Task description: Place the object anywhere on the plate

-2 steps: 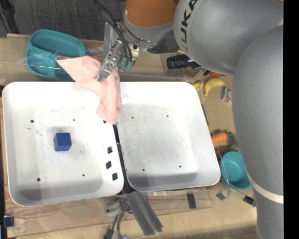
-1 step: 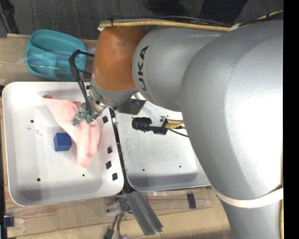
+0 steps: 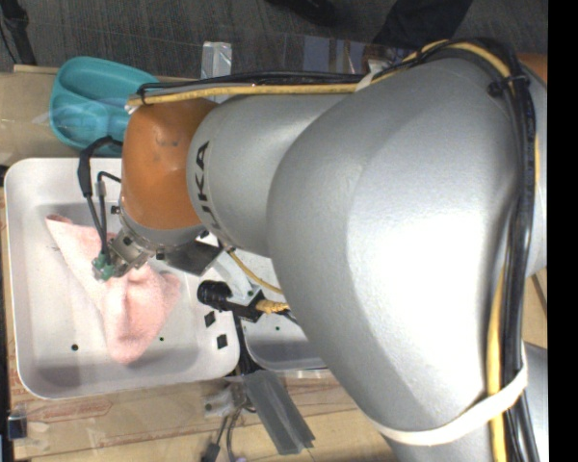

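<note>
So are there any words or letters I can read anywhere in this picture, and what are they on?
"KUKA" in dark letters on the grey arm, beside its orange band; it reads sideways, and only part of it is clear.
No other words, numbers or signs can be read: none on the white bin, the pink cloth or the teal object.

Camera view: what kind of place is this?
Likely a robot lab bench: a grey KUKA arm reaches over a shallow white bin holding a pink cloth, with grey carpet behind.
</note>
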Controlling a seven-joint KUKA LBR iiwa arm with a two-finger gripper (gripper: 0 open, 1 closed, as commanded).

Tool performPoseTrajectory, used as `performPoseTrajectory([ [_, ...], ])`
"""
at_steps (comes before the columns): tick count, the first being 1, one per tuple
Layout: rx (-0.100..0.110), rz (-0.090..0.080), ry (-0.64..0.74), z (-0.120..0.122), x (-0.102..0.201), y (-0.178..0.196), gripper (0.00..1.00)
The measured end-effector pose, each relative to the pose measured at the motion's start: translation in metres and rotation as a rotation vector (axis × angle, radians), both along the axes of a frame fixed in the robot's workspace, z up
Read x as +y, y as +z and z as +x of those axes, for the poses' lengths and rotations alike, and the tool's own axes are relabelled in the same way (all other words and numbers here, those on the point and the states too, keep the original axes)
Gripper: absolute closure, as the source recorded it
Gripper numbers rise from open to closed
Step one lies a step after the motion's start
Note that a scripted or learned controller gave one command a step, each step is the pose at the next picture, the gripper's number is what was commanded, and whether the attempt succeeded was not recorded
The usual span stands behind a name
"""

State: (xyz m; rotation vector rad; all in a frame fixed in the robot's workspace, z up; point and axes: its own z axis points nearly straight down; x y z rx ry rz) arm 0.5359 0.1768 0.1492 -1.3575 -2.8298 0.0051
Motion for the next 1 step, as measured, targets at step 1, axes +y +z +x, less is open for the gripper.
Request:
performPoseTrajectory([
  [1, 0.0, 0.001, 0.211, -0.0457, 0.0271, 0.0188, 1.0],
])
